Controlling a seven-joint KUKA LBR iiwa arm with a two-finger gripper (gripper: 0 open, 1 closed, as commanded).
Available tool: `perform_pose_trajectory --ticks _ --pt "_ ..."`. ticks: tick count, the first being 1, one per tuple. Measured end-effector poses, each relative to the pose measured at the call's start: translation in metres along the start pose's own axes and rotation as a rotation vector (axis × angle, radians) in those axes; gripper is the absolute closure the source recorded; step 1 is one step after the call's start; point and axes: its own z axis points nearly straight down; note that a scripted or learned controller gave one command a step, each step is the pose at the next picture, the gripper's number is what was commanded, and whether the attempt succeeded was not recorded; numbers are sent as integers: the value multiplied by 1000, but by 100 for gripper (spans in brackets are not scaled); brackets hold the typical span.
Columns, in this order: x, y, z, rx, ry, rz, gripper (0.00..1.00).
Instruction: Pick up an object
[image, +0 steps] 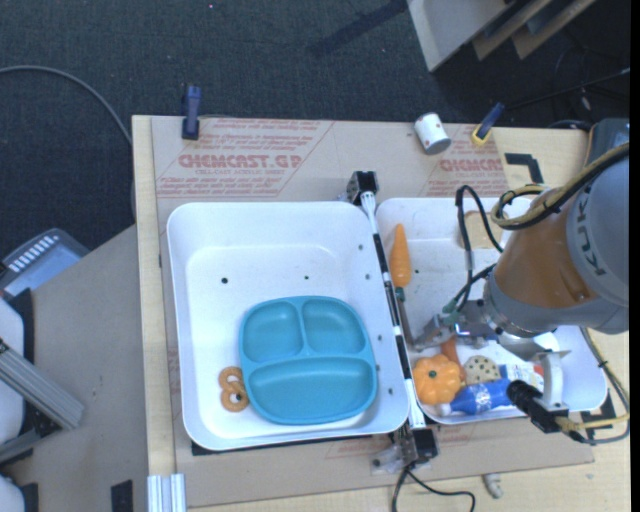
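Note:
My gripper (443, 330) is low in the right bin (425, 215), near its left wall, with the grey and orange arm (545, 270) covering the bin's middle. Just below the gripper sits a small orange pumpkin (438, 380). To its right lie a speckled cookie (481, 368) and a blue wrapped object (480, 399). An orange carrot (400, 256) lies lengthwise along the left wall, above the gripper. A white and red item (535, 375) lies partly under the arm.
The left bin (200, 240) holds a blue divided plate (305, 358) and a brown pretzel (234, 389) at the plate's left. A black clip (362, 184) joins the bins at the top. Cables (480, 215) trail over the right bin's far side.

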Motion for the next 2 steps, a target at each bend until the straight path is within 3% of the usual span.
perform_pose_trajectory --ticks 1,2 --pt "-7 -19 0 2 1 2 0" --pt "-12 66 -1 0 0 0 0"
